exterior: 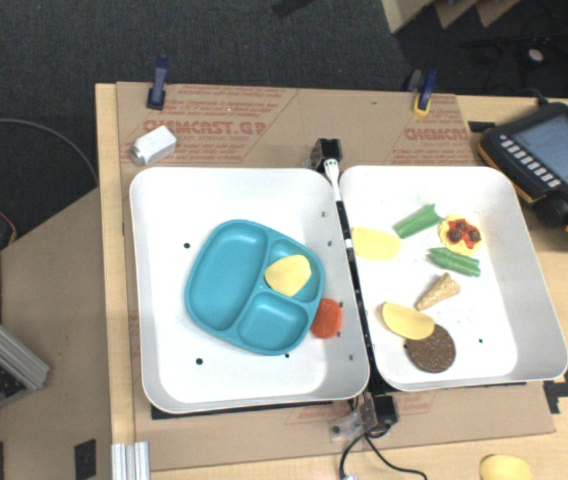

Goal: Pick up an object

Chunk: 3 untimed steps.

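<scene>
A blue divided plate (234,288) lies in the left bin (164,208), with a yellow chip-like piece (288,275) in its right compartment. An orange-red piece (327,317) rests just off the plate's right edge. In the right bin (524,298) lie a pale yellow piece (375,243), two green bean-like pieces (415,220) (455,260), a small pizza-like piece with red spots (460,232), a tan wedge (438,291), another yellow chip (406,320) and a brown cookie (431,349).
A white small block (154,145) sits on the cardboard behind the left bin. Blue (158,83) and yellow-blue (423,90) clamps hold the board's far edge. A black pendant (544,163) lies at the right. A yellow object (504,467) sits near the bottom edge.
</scene>
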Available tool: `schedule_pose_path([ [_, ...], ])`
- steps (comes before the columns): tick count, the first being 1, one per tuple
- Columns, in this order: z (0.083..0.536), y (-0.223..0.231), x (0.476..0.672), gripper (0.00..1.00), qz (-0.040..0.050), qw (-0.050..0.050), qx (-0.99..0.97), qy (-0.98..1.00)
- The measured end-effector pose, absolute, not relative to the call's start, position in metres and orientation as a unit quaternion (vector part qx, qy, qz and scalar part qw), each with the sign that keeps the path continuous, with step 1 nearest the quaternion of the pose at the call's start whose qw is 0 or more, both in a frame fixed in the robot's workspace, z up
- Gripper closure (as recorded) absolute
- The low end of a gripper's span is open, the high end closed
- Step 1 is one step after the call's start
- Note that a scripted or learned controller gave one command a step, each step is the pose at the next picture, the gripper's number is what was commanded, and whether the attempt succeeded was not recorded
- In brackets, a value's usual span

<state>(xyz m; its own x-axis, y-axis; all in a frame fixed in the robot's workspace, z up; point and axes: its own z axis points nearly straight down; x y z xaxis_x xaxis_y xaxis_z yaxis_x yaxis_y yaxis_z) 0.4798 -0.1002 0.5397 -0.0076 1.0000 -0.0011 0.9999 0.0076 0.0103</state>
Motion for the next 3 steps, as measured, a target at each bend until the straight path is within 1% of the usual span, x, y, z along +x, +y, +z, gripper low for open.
schedule_pose_path([
  [1,0.431,-0.103,0.479,1.0,-0.002,-0.003,0.708,0.707],
  [2,0.444,-0.015,0.48,1.0,0.0015,0.001,0.705,0.709],
  [3,0.482,0.061,0.48,1.0,0.0024,0.001,0.705,0.709],
])
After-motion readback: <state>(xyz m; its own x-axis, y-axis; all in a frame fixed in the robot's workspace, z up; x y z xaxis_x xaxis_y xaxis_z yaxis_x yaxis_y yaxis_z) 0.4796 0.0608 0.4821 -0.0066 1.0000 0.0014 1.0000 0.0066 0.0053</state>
